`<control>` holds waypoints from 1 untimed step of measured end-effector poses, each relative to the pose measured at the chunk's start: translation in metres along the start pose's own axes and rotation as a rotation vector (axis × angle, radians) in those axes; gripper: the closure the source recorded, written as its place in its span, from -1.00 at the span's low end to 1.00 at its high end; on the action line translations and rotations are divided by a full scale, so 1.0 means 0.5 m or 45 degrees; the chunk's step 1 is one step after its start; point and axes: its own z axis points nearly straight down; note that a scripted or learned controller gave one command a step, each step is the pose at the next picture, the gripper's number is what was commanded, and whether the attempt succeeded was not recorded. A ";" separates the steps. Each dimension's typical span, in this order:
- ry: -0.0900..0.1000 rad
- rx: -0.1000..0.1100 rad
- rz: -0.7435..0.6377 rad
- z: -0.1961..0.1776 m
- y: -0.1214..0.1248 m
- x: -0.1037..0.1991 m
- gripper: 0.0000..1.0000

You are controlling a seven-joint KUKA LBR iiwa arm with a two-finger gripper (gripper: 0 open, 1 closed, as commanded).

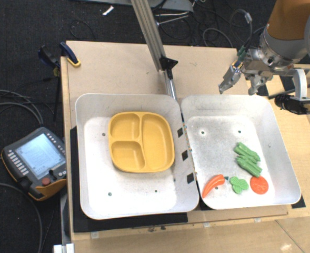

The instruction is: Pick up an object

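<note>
In the right bin (218,115) lie several toy vegetables near the front right: a green bean pod bundle (248,158), an orange carrot (213,184), a small green broccoli piece (239,185) and a red tomato (259,185). A yellow divided plate (142,142) sits in the left bin (91,141). My gripper (242,82) hangs above the bench just beyond the right bin's far edge, well away from the vegetables. Its two fingers stand apart with nothing between them.
A slanted metal pole (152,30) crosses the bench behind the bins and ends near the seam between them. A teach pendant (35,162) lies on the floor at the left. Cables run across the floor at the back.
</note>
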 end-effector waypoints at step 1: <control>0.000 0.000 0.000 0.000 0.000 0.000 -1.00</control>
